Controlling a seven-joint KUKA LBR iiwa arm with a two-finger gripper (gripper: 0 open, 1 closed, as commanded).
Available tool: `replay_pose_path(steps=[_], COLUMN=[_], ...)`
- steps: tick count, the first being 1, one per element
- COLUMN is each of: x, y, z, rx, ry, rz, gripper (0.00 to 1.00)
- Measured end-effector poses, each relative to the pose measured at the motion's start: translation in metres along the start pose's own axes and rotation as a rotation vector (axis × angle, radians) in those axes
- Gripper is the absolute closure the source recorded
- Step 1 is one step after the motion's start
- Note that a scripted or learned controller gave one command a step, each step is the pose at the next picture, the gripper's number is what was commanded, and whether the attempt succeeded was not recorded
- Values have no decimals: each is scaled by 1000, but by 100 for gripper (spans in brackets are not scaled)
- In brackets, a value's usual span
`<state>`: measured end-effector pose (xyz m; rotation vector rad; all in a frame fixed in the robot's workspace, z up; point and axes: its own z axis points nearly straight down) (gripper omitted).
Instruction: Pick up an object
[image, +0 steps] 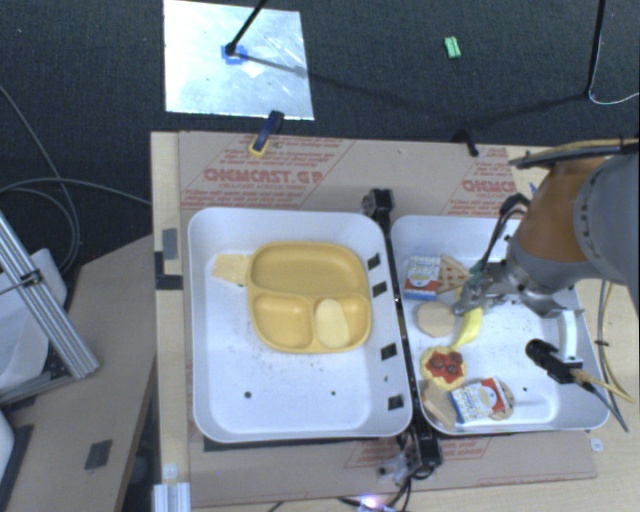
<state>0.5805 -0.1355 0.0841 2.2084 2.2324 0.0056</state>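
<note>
Pincer (470, 297), whose state I cannot tell, sits at the banana's (468, 326) far tip, so a grasp may slip off.

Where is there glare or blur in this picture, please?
Camera view: strong glare on the shiny sheet on the floor; the arm looks soft at the right; the gripper over the banana is murky.

A yellow divided tray (305, 297) is sitting in the left white bin (215, 400), with a pale yellow piece (231, 267) lying just beside its left corner. Printed cardboard (300, 170) is lying under both bins. A shiny metal sheet (238, 58) is lying on the dark floor (70, 90) beyond.
</note>
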Motion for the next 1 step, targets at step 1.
replay_pose_path(steps=[1], x=[76], y=[-20], z=[-107], rx=[-6], ry=[2], rz=[-2], gripper=[100])
